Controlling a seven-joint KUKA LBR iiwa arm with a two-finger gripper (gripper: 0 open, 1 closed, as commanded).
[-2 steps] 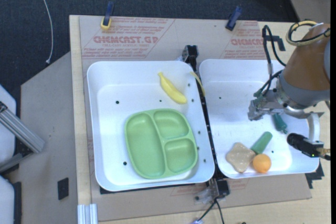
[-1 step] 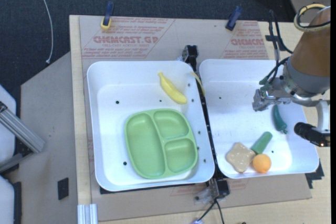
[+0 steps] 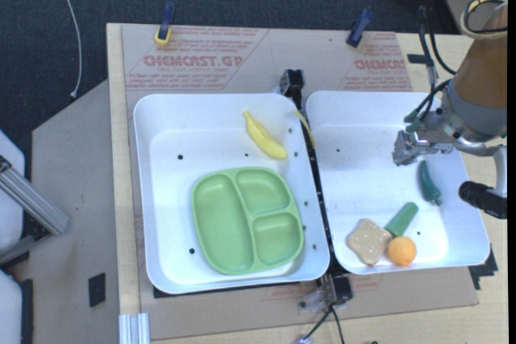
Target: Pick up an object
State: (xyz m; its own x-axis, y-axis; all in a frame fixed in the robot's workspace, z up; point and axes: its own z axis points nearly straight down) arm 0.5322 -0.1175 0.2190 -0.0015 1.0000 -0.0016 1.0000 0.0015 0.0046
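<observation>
In the right bin (image 3: 355,113) lie a dark green pepper-like piece (image 3: 430,183), a green stick (image 3: 401,219), an orange ball (image 3: 401,251) and a tan bread slice (image 3: 368,241). My gripper (image 3: 413,146) hangs over the right bin's right side, just above and left of the dark green piece. No object shows between the fingers. A yellow banana (image 3: 264,136) rests in the left bin (image 3: 161,133) above a green divided plate (image 3: 246,219).
The arm's grey wrist and orange band (image 3: 484,80) come in from the right over the right bin. Clamps (image 3: 164,26) hold the cardboard at the back. A black clip (image 3: 292,81) sits where the bins meet.
</observation>
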